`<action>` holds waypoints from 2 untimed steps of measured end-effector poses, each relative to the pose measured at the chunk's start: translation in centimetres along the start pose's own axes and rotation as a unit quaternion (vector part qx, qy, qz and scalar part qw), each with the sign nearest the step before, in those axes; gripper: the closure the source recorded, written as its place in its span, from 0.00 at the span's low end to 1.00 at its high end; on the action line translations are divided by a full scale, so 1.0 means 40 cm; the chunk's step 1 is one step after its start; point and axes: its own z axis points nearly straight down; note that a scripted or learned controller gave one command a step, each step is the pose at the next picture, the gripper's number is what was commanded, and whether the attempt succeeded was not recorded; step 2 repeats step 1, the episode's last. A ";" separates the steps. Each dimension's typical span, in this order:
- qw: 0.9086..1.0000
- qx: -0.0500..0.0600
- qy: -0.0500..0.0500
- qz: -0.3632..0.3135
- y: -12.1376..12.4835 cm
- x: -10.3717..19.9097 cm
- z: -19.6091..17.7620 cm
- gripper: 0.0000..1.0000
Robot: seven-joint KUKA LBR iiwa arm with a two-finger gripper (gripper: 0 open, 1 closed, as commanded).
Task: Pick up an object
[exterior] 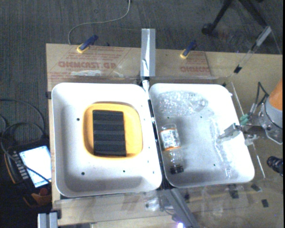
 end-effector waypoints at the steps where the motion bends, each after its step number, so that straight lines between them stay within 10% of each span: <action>1: 1.000 -0.001 0.001 -0.027 0.004 -0.012 -0.088 0.00; 2: 1.000 -0.001 0.001 -0.027 0.004 -0.012 -0.088 0.00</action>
